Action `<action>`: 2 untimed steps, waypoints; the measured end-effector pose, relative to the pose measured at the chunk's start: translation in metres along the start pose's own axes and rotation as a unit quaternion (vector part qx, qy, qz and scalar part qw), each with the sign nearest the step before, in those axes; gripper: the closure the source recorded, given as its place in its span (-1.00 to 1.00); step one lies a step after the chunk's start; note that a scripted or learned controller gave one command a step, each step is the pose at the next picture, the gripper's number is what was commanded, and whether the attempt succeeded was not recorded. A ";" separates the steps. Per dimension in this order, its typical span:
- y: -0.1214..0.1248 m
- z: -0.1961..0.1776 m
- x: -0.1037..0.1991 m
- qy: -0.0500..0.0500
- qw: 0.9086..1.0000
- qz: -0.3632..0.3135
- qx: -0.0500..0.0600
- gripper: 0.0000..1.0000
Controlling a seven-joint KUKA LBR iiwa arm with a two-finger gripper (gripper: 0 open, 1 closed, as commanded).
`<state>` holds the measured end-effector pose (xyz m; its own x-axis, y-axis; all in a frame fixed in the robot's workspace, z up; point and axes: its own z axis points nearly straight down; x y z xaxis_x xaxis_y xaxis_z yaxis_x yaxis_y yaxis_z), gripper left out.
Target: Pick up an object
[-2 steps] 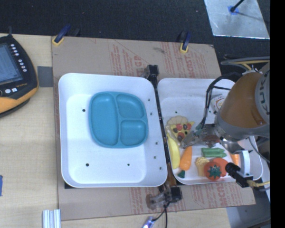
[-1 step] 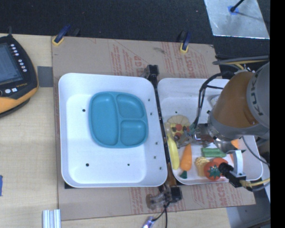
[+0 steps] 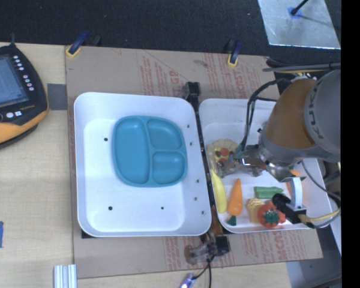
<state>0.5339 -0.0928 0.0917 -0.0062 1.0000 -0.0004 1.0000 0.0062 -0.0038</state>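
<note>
- The light wooden bench (image 3: 30,185) carries a brown cardboard sheet (image 3: 138,71) held down by blue-and-yellow clamps at its far edge.
- Two shallow white plastic bins sit side by side on the cardboard: the left bin (image 3: 93,215) and the right bin (image 3: 228,110), touching along their inner rims.
- The grey robot arm with an orange band above its wrist (image 3: 300,122) reaches in from the right and hangs over the right bin.
- A teal plastic divided plate with three compartments (image 3: 149,150) lies flat in the left bin, toward its far half.
- An orange-and-black handheld control pendant with a screen (image 3: 9,98) rests on the bench at the left edge.
- The metal two-finger gripper (image 3: 235,161) is low over the near-left part of the right bin, just beside a clear round item with coloured bits (image 3: 223,152); I cannot tell how it is set.
- Toy foods lie along the right bin's near side: a yellow banana (image 3: 218,188) against the left wall, an orange carrot (image 3: 234,198) beside it, a green vegetable piece (image 3: 267,192), and a red tomato-like piece (image 3: 270,216) near the front corner.
</note>
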 end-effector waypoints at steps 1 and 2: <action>0.040 0.000 -0.006 0.000 1.000 0.002 0.000 -1.00; 0.039 -0.010 -0.007 0.000 1.000 0.001 0.001 1.00</action>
<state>0.5734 -0.0991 0.1018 -0.0050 1.0000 0.0005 1.0000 0.0050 -0.0055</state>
